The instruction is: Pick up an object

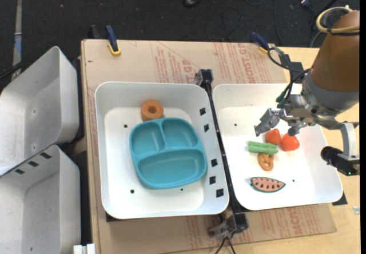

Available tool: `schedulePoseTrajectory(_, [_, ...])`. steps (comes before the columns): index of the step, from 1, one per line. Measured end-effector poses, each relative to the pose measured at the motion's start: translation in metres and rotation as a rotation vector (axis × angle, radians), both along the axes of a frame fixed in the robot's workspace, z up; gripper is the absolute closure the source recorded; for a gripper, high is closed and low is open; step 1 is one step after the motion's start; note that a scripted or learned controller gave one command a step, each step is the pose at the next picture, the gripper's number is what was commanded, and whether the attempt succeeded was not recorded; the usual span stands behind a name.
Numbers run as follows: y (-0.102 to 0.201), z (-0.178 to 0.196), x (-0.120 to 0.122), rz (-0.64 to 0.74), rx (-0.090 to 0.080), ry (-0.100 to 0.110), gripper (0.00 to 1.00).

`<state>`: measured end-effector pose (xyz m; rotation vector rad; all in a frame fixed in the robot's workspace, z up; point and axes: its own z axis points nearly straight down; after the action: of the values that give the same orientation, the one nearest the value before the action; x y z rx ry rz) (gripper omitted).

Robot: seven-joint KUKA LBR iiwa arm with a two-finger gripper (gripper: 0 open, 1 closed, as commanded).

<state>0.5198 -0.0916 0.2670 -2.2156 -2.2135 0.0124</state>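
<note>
The red toy pieces (282, 139) lie side by side in the right bin (320, 190), under the gripper (280, 125), whose fingers stand apart around them. The same bin holds a green bean (262, 147) lying crosswise, a pretzel (265, 161) and a watermelon slice (267, 184). The left bin (114, 190) holds a blue tray (168, 153) and a doughnut (152, 110).

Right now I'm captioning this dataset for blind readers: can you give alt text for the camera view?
A grey robot arm's pincer hovers over the right bin, just above two red toy pieces, a green pod, a pretzel and a watermelon slice. The left bin holds a blue divided plate and an orange doughnut.
</note>
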Motion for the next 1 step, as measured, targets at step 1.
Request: schedulePoseTrajectory(1, [0.0001,0.0060,0.0019,0.002,-0.001,-0.012,0.00])
